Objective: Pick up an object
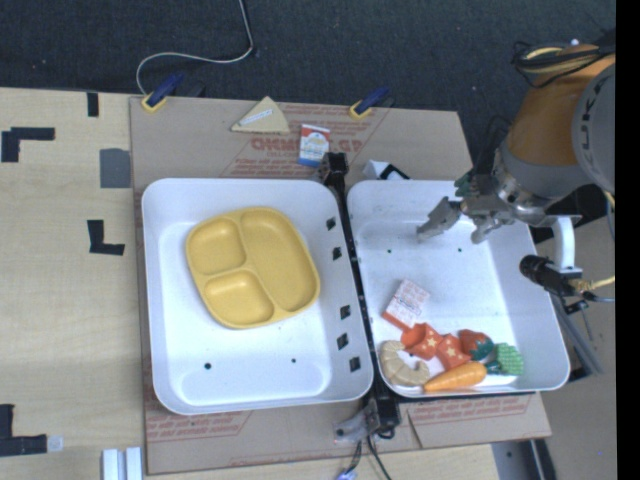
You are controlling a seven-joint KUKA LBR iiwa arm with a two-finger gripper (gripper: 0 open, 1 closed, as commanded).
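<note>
Gripper (462, 224) hangs wide open and empty above the right bin (530, 313), so we're at approach; next it needs to drop onto the toy food pile (450, 353) at that bin's near edge.

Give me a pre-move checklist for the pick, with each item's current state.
1. Hand open: ok, fingers spread.
2. Hand free of load: ok, nothing between the fingers.
3. Targets present: ok, small toy foods sit clustered in the right white bin's near corner, including an orange plastic carrot and a red-and-white packet.
4. Hand over a target: not ok, it hangs above bare floor at the bin's far end.
5. Carrot standing apart: not ok, neighbours touch it.
</note>
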